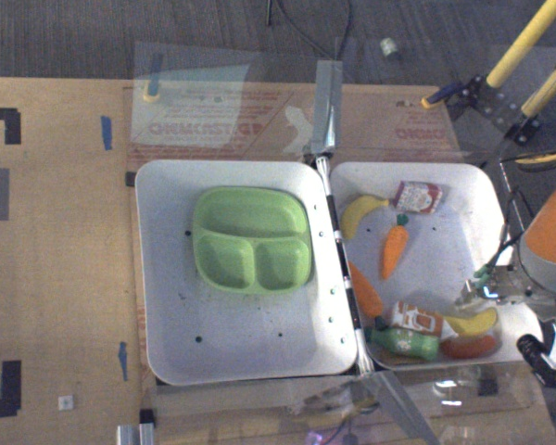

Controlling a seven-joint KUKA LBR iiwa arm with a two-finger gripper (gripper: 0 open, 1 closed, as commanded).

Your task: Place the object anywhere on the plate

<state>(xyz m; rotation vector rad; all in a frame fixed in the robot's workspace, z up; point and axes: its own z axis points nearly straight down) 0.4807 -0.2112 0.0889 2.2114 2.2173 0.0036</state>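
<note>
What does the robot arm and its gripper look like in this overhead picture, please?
The arm is grey with an orange band above the wrist, entering at the right edge. Its gripper is a small metallic grey assembly with greenish glints. Thin dark cables run beside it.

A green divided plate point(252, 240) sits in the left bin point(167, 332). The right bin point(445, 248) holds a carrot point(394, 248), a banana point(360, 213), a small carton point(417, 319) and a green bottle point(406, 342). The gripper point(484, 288) hangs over the right bin's right edge.

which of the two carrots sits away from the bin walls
The carrot with the green top, lying near the right bin's middle. The other carrot lies against the divider wall.
</note>
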